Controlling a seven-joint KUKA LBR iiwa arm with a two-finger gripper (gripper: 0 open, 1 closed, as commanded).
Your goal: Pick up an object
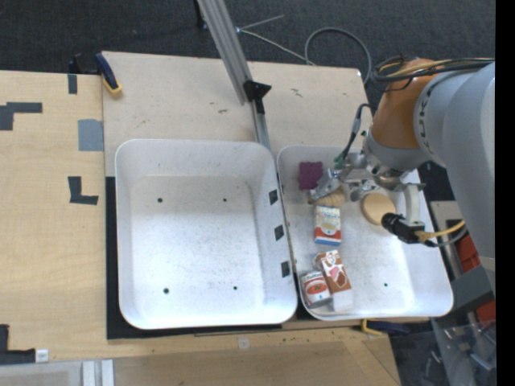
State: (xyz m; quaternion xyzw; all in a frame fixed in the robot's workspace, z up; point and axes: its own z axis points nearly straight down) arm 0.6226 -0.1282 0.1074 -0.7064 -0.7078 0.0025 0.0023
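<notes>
One small carton (327,224) in right bin (418,292), probably light and stiff, best pinched across narrow sides; fingers' (336,182) state unclear.

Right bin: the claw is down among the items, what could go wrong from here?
1. The claw sits between the purple block and the white-and-orange carton; it may nudge one and grasp neither.
2. The red carton and can lie touching by the bin's near wall, so a grab there may drag both.
</notes>
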